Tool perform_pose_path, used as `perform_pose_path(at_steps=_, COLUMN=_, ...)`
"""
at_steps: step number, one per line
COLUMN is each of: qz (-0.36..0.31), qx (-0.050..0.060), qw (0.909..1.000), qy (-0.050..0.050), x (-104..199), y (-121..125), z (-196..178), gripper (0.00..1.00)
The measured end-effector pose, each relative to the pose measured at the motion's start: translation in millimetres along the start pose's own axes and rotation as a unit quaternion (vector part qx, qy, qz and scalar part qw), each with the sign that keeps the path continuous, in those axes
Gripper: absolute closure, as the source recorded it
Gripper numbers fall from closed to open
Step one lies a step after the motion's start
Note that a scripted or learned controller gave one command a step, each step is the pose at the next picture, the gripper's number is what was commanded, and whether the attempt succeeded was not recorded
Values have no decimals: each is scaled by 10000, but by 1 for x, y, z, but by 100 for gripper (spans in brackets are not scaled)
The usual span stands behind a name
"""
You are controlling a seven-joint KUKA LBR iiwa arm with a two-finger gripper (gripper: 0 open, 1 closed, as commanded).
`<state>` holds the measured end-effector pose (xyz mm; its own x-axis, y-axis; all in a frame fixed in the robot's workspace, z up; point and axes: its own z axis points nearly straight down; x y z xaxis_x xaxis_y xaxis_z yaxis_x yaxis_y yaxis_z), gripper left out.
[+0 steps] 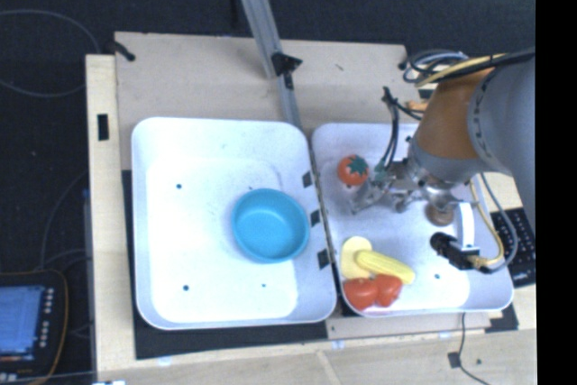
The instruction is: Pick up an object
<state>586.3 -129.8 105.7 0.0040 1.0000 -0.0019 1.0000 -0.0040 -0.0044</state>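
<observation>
In the right bin [487,288] a small red tomato-like toy with a green top [352,169] lies near the bin's left wall. My gripper [371,191] hangs low just to its right and slightly below it, close to it. Whether anything sits between the fingers is not visible. A yellow banana-like toy [379,264] and a red pepper-like toy [371,291] lie at the bin's front left. A blue bowl [270,225] rests in the left bin [180,158].
The grey arm with its orange band [451,126] covers the right bin's upper right part. Cables and a black connector [455,250] hang over the bin's right side. A grey metal pole [257,9] slants down to the bins' divider.
</observation>
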Motion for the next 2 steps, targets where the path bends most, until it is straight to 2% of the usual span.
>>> perform_pose_path(at_steps=1, qz=31, qx=-39, qw=10000, qy=15, x=0, y=2, z=-16, gripper=100)
perform_pose_path(at_steps=2, qz=17, qx=-47, qw=10000, qy=18, x=1, y=-5, z=-76, gripper=100)
